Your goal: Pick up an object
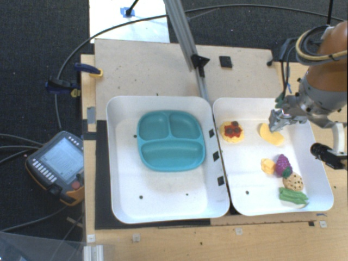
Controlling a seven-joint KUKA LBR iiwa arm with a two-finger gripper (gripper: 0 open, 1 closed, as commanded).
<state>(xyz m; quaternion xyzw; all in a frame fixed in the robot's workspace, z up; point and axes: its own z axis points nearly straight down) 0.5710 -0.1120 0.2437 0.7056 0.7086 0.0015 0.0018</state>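
My gripper hangs over the right bin, just above the left end of a yellow banana-like piece. Nothing shows between its fingers. To its left lies a small yellow round with red berries. Nearer the front of the same bin sit a small yellow chunk, a purple grape bunch, a speckled tan cookie and a green pod.
The left bin holds a teal divided plate. A slanted metal pole crosses above the bins' back edge. A teach pendant lies left of the bench. Cables run over the dark floor.
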